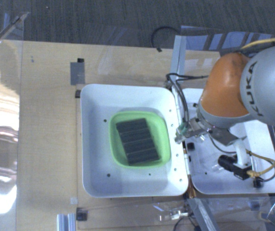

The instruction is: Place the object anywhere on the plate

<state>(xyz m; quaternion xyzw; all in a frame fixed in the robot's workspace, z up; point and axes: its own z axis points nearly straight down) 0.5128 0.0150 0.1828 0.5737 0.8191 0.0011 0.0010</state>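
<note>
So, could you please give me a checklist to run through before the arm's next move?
1. Plate lies flat in the left bin: ok.
2. Black object is on the plate, inside its rim: ok.
3. Gripper is off the plate, at the wall between the bins: ok.
4. Gripper carries nothing: cannot tell, the arm hides it from above.
5. Nothing else lies on the plate: ok.

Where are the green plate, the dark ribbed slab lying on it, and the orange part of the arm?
green plate (pixel 164 146): camera view, on its right rim.
dark ribbed slab (pixel 137 141): camera view, on its middle.
orange band (pixel 224 88): camera view, on its rounded upper surface.
</note>
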